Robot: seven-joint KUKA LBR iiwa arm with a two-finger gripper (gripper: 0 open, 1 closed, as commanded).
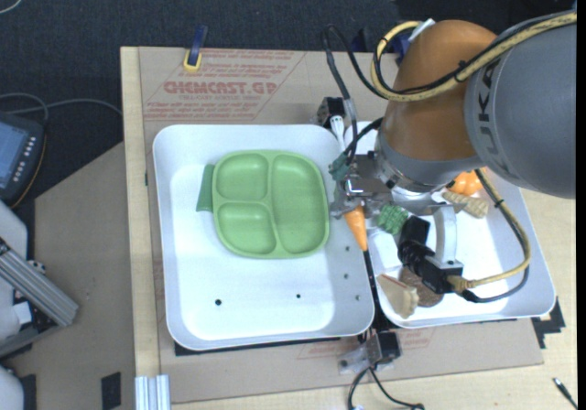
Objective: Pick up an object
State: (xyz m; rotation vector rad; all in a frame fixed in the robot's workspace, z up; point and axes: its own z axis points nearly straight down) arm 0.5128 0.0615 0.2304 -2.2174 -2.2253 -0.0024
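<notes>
Cannot tell state of gripper [367, 199], open or closed; could miss orange carrot [357, 229], crowded against right bin [538, 296] wall.

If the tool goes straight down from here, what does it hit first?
Most likely the orange carrot-shaped piece at the left edge of the right bin, just under the tool. A green piece lies beside it. Depth is unclear from above, so the tool may already be touching the orange piece.
</notes>
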